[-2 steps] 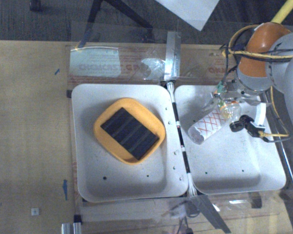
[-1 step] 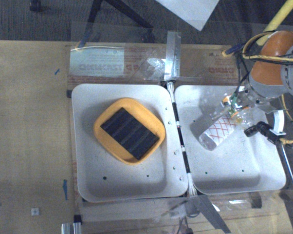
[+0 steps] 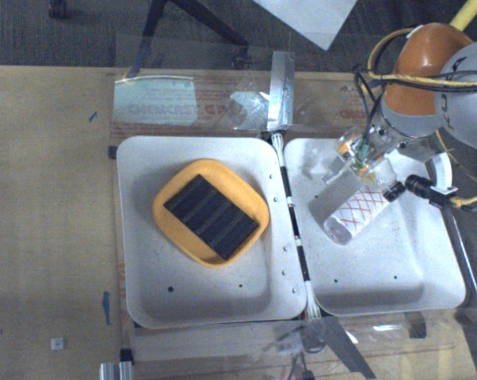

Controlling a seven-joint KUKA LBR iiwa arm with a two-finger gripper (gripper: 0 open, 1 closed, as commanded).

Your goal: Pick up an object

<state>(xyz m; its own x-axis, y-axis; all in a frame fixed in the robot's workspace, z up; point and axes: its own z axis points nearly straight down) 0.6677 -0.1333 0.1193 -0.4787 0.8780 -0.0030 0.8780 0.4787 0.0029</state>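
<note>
In the right bin [image 3: 413, 283] a clear plastic cup with a red lattice print [image 3: 356, 213] lies tilted, its closed end toward the lower left. My gripper [image 3: 331, 206] reaches down from the orange-banded wrist at the upper right, and its grey part runs along the cup's upper-left side, touching or nearly touching it. The view does not settle whether the cup is gripped. An orange square object with a black ribbed middle [image 3: 211, 211] rests in the left bin [image 3: 143, 291], well away from the gripper.
A divider rail [image 3: 292, 220] separates the two bins. A black cable plug [image 3: 414, 186] hangs beside the cup on the right. A crumpled clear wrapper [image 3: 249, 108] and a metal bracket [image 3: 281, 93] sit on the bench behind the bins.
</note>
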